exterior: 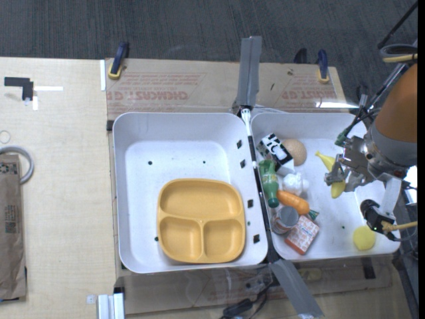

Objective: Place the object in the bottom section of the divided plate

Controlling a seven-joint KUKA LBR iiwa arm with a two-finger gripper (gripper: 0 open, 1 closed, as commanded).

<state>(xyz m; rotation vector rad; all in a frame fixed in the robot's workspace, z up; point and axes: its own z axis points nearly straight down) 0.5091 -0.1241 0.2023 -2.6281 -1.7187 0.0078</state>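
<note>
In right bin (pixel 345 234), gripper (pixel 339 178) hovers by banana (pixel 330 171); jaw state unclear. Yellow divided plate (pixel 200 219) in left bin (pixel 133 198) bare; placing not begun.

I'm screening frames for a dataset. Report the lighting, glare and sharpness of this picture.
Camera view: even overhead light with soft shadows; the white bins are bright but keep their detail, with mild glare on the right bin's floor; the yellow divided plate is crisp, its ridges clear; the claw and the arm's orange band look a little soft at the frame's edge; the small items piled by the divider are hard to separate.
</note>
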